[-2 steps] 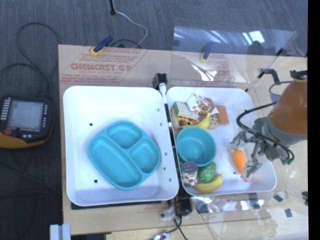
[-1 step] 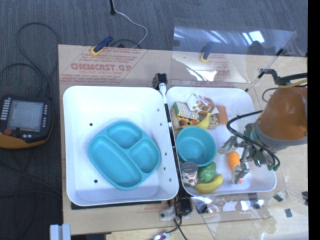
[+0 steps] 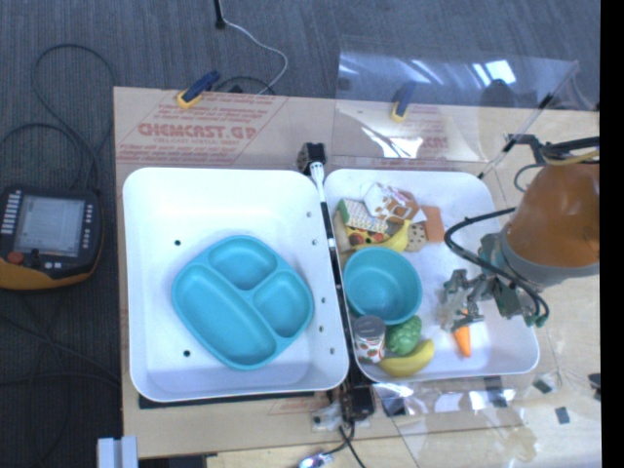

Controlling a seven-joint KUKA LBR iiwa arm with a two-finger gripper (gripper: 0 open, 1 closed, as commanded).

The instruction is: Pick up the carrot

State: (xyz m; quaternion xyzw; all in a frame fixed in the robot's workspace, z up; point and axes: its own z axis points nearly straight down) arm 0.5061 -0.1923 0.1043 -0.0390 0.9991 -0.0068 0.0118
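The tool (image 3: pixel 460 300) hung in the right bin (image 3: pixel 487 191), the carrot (image 3: pixel 463 340) lying just below its tip on the bin floor. Whether it was open, I could not tell. A slightly off descent might nudge the carrot toward the banana (image 3: pixel 409 359) beside it.

We are looking at a robotics lab or test cell, not a home or kitchen. The surface (image 3: pixel 146 135) is a board with printed stock lettering, standing on grey carpet-like floor (image 3: pixel 97 18). A teach pendant (image 3: pixel 47 234) with a screen lies on the floor at the left, its cable (image 3: pixel 58 66) looping away. Clear plastic sheeting (image 3: pixel 448 96) shields the far right corner, held by clamps (image 3: pixel 198 88). Two white bins (image 3: pixel 146 261) sit side by side, one with a divided blue plate (image 3: pixel 244 300), the other with toy food (image 3: pixel 390 222), and a grey and orange industrial arm (image 3: pixel 556 222) reaches over them.
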